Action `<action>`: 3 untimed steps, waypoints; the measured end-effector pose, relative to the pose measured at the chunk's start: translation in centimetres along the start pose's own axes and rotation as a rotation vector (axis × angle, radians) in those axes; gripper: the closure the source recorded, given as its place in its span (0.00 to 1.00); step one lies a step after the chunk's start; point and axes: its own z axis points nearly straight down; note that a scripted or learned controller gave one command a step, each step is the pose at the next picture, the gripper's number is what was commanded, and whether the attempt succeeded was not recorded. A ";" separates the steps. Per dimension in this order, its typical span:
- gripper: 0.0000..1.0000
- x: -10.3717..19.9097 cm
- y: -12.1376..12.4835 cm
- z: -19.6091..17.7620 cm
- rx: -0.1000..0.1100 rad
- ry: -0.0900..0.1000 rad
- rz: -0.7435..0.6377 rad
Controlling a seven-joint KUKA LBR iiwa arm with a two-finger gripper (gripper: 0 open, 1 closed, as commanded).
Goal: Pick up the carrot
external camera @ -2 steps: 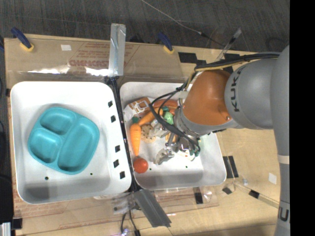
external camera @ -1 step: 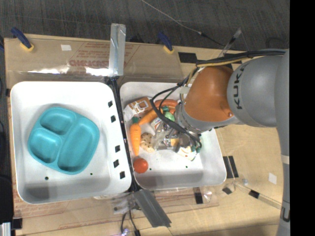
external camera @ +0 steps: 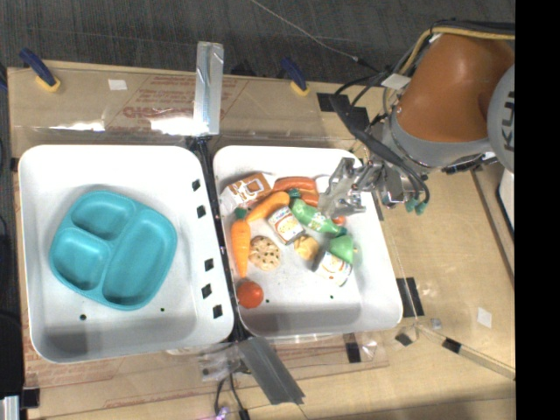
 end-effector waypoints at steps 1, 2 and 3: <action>1.00 -1.9 -1.7 -14.0 0.002 -0.002 0.035; 1.00 -6.3 -5.5 -17.9 0.000 0.006 -0.124; 1.00 -1.9 -5.6 -6.1 -0.007 0.013 -0.455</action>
